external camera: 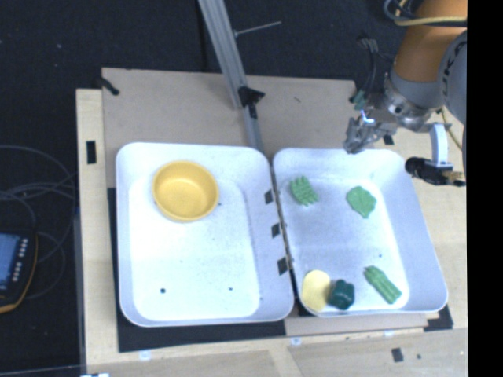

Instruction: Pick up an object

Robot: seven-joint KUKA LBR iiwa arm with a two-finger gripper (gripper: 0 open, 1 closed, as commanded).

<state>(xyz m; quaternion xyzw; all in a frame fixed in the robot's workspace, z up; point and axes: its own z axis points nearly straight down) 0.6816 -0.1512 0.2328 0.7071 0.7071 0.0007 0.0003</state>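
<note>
The right bin point(409, 210) holds several small objects. A ridged green piece point(303, 191) lies near its upper left, and a rounder green piece point(361, 201) lies to the right of it. A long green piece point(382, 283) rests near the front right. At the front left a pale yellow object point(316, 288) touches a dark green block point(341, 294). My gripper point(360, 137) hangs above the bin's far edge, away from all of them, with nothing seen between its fingers.
The left bin point(196, 281) holds a yellow bowl point(185, 191) in its upper left part. A grey metal post point(228, 53) slants up from between the bins at the back. Black clips point(277, 230) line the seam between the bins.
</note>
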